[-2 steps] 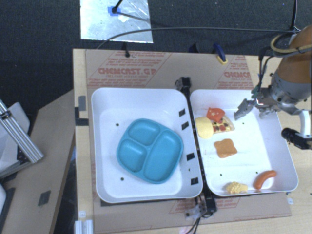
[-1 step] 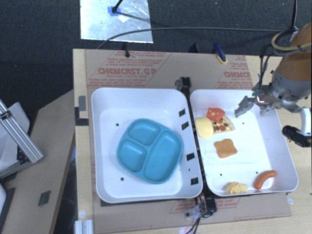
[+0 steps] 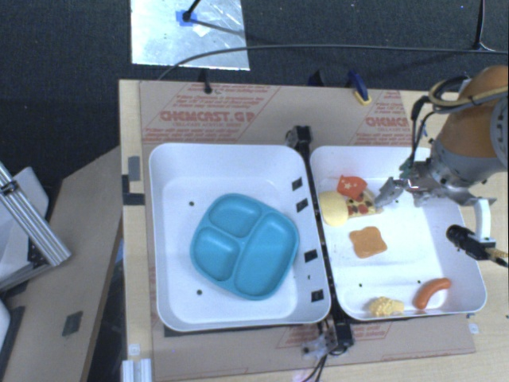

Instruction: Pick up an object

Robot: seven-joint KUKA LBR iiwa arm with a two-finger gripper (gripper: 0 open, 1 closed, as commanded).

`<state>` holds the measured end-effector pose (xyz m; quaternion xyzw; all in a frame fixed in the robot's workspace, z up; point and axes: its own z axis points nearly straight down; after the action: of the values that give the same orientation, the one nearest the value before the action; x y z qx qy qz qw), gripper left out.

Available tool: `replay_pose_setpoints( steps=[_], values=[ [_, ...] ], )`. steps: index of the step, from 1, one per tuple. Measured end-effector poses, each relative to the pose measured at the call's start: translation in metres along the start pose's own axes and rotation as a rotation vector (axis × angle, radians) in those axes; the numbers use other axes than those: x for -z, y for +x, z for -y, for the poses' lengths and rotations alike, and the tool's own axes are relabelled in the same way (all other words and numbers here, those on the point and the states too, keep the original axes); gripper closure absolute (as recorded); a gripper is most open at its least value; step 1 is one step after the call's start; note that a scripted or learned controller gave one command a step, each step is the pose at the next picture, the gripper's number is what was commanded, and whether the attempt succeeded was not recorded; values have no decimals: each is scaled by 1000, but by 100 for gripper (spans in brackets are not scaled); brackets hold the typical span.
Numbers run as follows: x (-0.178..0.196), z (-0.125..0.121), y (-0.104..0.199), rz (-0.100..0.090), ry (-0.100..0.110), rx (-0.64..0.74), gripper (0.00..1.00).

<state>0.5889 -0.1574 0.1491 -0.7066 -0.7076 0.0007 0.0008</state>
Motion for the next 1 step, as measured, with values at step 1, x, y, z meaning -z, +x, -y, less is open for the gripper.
replay_pose_setpoints(
  steps=[1],
  values=[
    [-43, 5, 0, 0, -1, 0, 0]
  ],
)
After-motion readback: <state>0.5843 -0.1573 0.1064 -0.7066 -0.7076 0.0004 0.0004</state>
